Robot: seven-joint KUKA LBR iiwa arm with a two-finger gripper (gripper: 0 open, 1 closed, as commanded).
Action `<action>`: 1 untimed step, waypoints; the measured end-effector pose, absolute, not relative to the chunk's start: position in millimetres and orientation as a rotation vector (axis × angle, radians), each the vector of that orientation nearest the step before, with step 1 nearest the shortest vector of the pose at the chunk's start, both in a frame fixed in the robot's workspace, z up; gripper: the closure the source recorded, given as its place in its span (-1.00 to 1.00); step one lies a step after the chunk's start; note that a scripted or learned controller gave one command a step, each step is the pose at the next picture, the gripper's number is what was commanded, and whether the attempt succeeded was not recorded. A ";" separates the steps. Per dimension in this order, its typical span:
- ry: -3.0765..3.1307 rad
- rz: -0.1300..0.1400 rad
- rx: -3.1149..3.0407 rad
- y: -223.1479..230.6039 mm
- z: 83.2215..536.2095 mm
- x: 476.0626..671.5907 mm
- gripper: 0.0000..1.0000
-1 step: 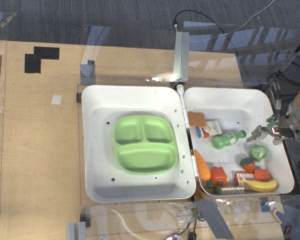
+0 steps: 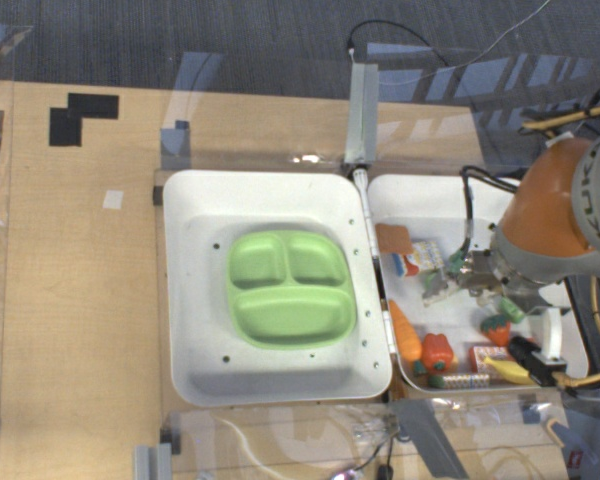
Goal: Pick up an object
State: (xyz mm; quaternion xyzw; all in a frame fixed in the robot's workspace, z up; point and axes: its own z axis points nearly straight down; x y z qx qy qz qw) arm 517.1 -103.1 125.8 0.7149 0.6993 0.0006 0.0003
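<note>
A: So, L to R. Left bin (image 2: pixel 180 268) has the green tray (image 2: pixel 290 288), three sections, sitting mid-bin. Not the likely target imo.

B: Agreed. Right bin (image 2: pixel 450 193)?

A: Clutter. Brown card (image 2: pixel 392 237) up by the divider, carrot (image 2: pixel 407 334) low along the left wall, long axis running roughly top-to-bottom of the view. Red pepper (image 2: pixel 438 349) just beside it to the right. Then a tomato (image 2: pixel 498 330) w/ green top, a banana (image 2: pixel 510 371) near the bottom edge.

B: And the gripper (image 2: pixel 442 280)?

A: Over the bin's middle, arm (image 2: pixel 545 213) coming in from the right. Fingers are a small metallic blur, can't tell if they're apart or together. Nothing visibly between them.

B: So what's the move hang on?

A: Nearest stuff lies below-left of the tip: carrot and pepper, near but not touching it. Tomato's below-right, partly tucked under the wrist. I'd guess pepper's the easier one, compact. For the carrot the fingers would need to close across its long axis, and it's tight against the wall.
</note>
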 end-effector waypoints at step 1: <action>2.075 0.013 2.348 -93.3 89.5 580.0 -1.00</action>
